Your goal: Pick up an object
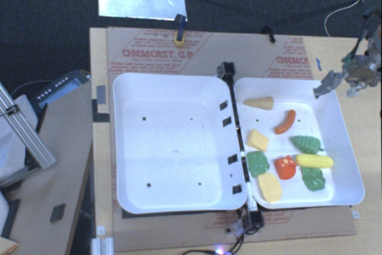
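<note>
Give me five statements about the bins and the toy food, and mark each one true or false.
1. All the toy food lies in the right bin. True.
2. The red sausage touches the corn cob. False: they lie apart, with a green leafy piece between them.
3. The gripper hangs above the far right corner of the right bin. True.
4. The cone-shaped piece lies in the left bin. False: it lies at the far side of the right bin.
5. The red pepper sits at the far edge of the bin, beside the cone. False: it lies toward the near side, next to the corn cob.
</note>
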Tool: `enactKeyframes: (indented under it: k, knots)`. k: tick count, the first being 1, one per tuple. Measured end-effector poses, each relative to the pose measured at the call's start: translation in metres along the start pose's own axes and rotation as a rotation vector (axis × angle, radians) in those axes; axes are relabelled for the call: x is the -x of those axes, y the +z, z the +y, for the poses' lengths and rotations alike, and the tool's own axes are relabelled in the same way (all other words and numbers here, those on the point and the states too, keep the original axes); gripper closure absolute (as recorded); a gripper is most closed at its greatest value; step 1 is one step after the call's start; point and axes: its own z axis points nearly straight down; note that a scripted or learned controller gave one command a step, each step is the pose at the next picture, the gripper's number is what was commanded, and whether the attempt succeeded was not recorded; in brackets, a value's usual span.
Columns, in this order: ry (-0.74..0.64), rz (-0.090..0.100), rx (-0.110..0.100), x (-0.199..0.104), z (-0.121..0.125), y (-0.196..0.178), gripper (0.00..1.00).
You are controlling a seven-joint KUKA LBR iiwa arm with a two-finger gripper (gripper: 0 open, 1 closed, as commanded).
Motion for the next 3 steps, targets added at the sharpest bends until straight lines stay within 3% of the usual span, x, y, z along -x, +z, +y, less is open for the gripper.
enactKeyframes:
  k: [1,2,3]
  knots:
    - [-0.003,0.005,-0.013,-0.029,0.021,0.184,0.0]
    - [-0.01,0.003,0.004,-0.11,0.072,0.185,0.0]
    - [0.004,-0.007,0.019,-0.036,0.071,-0.021,0.0]
